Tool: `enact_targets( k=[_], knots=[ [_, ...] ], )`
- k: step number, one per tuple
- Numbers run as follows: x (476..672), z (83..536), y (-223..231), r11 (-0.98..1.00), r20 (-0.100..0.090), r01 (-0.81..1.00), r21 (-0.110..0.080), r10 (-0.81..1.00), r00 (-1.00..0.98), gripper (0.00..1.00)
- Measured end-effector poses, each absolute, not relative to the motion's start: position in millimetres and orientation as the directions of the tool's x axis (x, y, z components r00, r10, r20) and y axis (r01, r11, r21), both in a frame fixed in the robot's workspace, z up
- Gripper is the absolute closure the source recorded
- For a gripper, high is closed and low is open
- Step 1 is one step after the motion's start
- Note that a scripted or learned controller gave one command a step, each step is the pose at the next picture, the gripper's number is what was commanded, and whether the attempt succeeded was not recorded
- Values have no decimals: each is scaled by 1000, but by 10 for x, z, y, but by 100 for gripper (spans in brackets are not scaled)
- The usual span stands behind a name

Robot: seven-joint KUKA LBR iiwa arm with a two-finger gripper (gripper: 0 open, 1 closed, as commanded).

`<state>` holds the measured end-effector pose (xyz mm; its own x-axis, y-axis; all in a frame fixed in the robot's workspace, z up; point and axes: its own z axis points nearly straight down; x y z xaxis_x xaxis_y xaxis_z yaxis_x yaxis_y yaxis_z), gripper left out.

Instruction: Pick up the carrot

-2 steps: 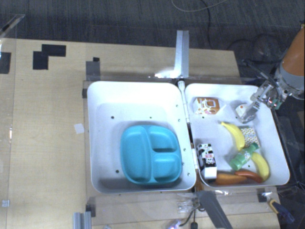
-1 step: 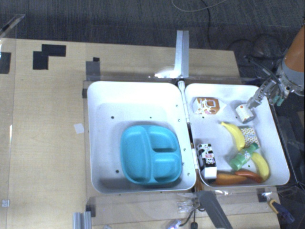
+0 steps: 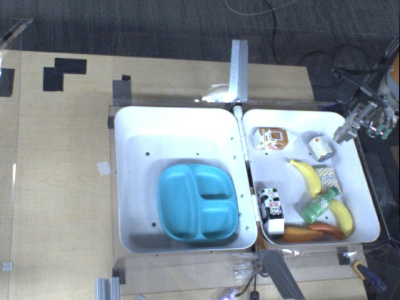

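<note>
From my station I see two white bins side by side on the bench. The left bin carries a blue divided plate, lying flat near its front half, out of the way of the job. The right bin holds all the loose things, and that is where I must work.

The carrot lies flat along the front wall of the right bin, its length running side to side. It is crowded: a small black-and-white carton touches or nearly touches its left end, a green bottle lies tilted just behind it, and a yellow banana curves down at its right end. A second banana lies farther back, with a patterned packet beside it. Near the back wall rest an orange-and-white packet and a small white cylinder. I judge the carrot sits pressed to the wall simply because the things were tipped in loose.

The pincer hangs at the back right corner of the right bin, near the white cylinder, reaching in from the right. It grips nothing that I can see; whether it is apart or together I cannot tell, the detail being too small.

The carrot is thus well apart from the pincer, at the opposite, front edge of the same bin, with the bananas and bottle between.
</note>
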<state>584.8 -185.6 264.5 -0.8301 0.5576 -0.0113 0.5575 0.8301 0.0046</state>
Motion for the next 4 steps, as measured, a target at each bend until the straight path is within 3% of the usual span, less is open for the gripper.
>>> enact_targets(
  k=[1, 2, 3, 4],
  knots=[
    [6171, 2996, -2047, 811, -11, 586, 4, 586, -811, 100],
    [6646, 3196, -2038, 900, -14, 435, 3, 435, -900, 100],
    [6566, 2101, -2043, 948, -8, 319, 2, 319, -948, 100],
    [6433, 3135, -2047, 997, -15, -82, -3, -82, -996, 100]
  ],
)
